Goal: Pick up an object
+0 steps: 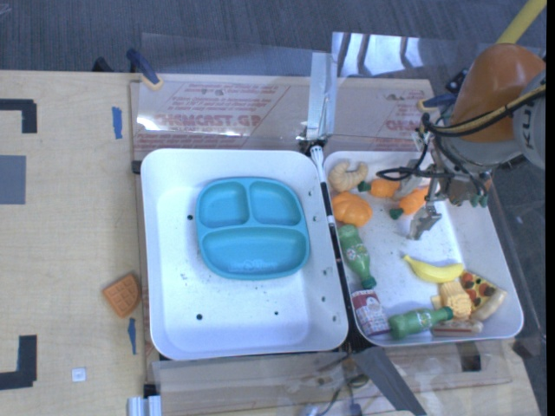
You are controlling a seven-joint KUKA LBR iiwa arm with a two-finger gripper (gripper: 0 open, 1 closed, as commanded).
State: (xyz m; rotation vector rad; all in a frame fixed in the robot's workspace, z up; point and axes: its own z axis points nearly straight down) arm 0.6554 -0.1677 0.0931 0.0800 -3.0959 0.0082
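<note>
We are seeing the arm (pixel 499 94) reaching in from three o'clock, its orange band sitting high at about one o'clock of the view, cables looping below it. The wrist is pointing down into the right bin (pixel 503 258), and the gripper (pixel 424 223) is hanging over that bin's upper middle, its grey fingers (pixel 422 226) looking close together with nothing between them; we cannot tell more exactly than that.

Going from nine o'clock across, a waffle (pixel 122 294) is lying on the wooden bench (pixel 61 232), just outside the left bin (pixel 173 319). That bin is holding a blue divided plate (pixel 252 228), sitting toward its twelve o'clock half.

The right bin is carrying the toys. Along its nine o'clock wall we are finding a croissant (pixel 348 176), an orange pepper (pixel 351 208), a green bottle (pixel 355 254) and a red-labelled can (pixel 370 311). A carrot (pixel 401 191) is lying just at twelve o'clock of the gripper. A banana (pixel 434 270) is resting at the gripper's six o'clock, apart from it. At the bin's five o'clock corner a second green bottle (pixel 420 321), a corn cob (pixel 454 299) and a pizza slice (pixel 482 291) are crowding together.
</note>
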